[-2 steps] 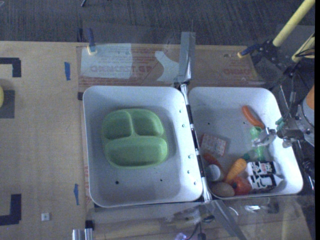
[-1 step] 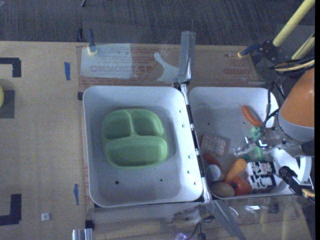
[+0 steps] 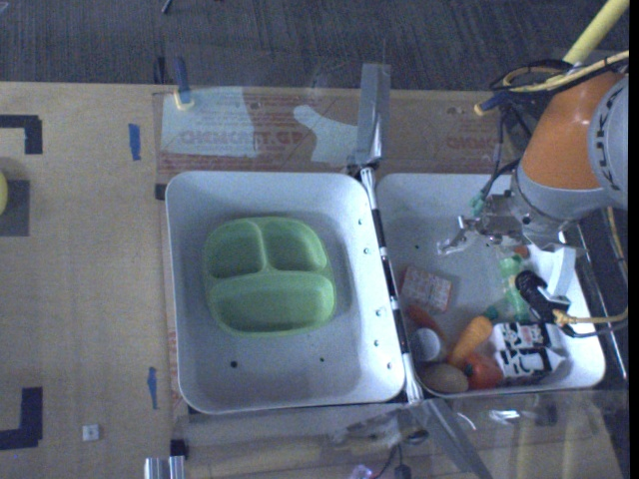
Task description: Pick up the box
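A small flat pinkish box (image 3: 426,287) lies in the right bin (image 3: 419,203), near its left wall. A black-and-white patterned carton (image 3: 523,351) sits at the bin's front right corner. My gripper (image 3: 483,231) hangs over the middle of the right bin, up and to the right of the pinkish box and apart from it. Nothing is visibly held in it. The grey arm with its orange band (image 3: 564,148) reaches in from the right.
An orange carrot (image 3: 469,339), a red tomato (image 3: 483,373), a brownish round item (image 3: 446,377), a pale round item (image 3: 427,343) and a green item (image 3: 515,292) crowd the right bin's front. A green divided plate (image 3: 269,273) lies in the left bin (image 3: 190,367).
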